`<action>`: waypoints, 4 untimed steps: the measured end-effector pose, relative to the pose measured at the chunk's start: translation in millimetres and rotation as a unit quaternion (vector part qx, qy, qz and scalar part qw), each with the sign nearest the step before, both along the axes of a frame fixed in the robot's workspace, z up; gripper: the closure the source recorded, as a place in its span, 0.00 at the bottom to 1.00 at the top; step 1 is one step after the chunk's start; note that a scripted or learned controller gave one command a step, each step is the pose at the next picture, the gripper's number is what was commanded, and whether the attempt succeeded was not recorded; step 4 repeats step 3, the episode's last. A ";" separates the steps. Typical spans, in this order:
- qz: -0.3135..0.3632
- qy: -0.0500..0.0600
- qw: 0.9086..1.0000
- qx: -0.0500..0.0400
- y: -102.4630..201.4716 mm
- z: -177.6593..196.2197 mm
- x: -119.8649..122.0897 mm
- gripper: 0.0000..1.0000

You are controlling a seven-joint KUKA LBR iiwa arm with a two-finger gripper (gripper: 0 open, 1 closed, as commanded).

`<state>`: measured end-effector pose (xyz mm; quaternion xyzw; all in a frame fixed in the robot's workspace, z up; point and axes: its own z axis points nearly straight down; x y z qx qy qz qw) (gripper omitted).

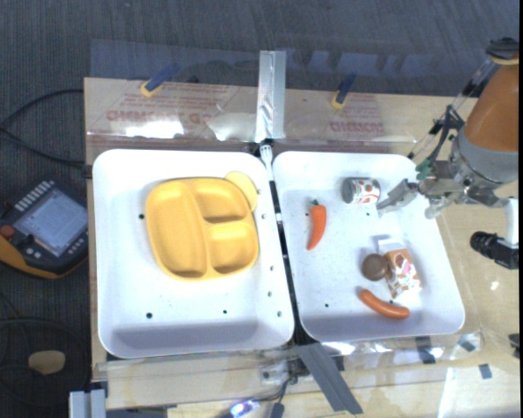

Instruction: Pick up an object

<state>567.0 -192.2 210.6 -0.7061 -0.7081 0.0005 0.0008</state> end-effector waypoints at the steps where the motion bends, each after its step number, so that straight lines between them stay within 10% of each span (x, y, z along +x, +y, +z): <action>1: -0.030 -0.002 1.000 0.004 -21.7 -106.6 -47.0 0.00; 2: -0.031 0.000 1.000 0.002 -23.7 -99.3 -48.3 1.00; 3: -0.043 0.000 0.999 -0.001 42.0 1.2 -38.5 1.00; 4: -0.043 0.000 0.999 -0.001 42.0 1.2 -38.5 1.00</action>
